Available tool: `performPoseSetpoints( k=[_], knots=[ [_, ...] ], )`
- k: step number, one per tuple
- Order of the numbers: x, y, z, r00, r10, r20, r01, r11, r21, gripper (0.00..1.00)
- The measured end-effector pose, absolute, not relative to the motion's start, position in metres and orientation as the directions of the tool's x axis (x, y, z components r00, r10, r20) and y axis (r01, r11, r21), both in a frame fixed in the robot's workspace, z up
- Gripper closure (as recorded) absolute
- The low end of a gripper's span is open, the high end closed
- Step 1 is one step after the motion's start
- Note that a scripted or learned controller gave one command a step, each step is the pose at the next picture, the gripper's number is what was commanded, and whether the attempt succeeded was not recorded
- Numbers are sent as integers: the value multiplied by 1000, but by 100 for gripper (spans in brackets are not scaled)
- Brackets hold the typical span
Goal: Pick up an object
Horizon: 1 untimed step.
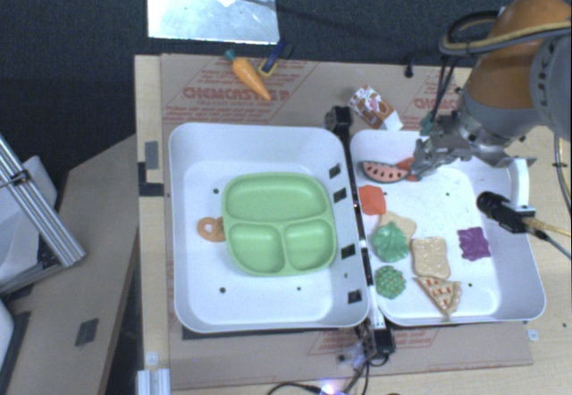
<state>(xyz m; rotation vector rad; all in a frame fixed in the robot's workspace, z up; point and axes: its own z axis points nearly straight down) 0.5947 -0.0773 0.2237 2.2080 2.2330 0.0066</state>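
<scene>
Arm (514,63) comes in from the right, orange band up top, gripper (418,163) low over the back-left corner of the right bin (509,295). Tip sits right at the watermelon slice (386,172), at its right end. Can't tell if fingers are apart or together, too small/dark from this angle, and can't confirm anything's actually between them.

Right bin contents, front to back along the left side: pizza slice (441,296) at the front, toast (430,256) just behind it, green round piece (390,281) beside the toast, broccoli-like green item (390,242) behind that w/ a tan piece (404,225) touching it, orange-red block (372,200) further back, then the watermelon slice. Purple item (473,243) sits apart toward the right side.

Left bin (192,232) holds a green divided plate (276,222), 3 compartments, centred. Small pretzel (211,229) lies just beside the plate's left edge.

Outside the bins: carrot (250,77) on the cardboard (295,85) behind the left bin, small packet (373,107) behind the right bin near the divider.
</scene>
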Motion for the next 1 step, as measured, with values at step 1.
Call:
performPoseSetpoints(
  k=[1],
  knots=[
    [614, -37, 221, -9, 1000, 1, 1000, 9, 4, 100]
  ],
)
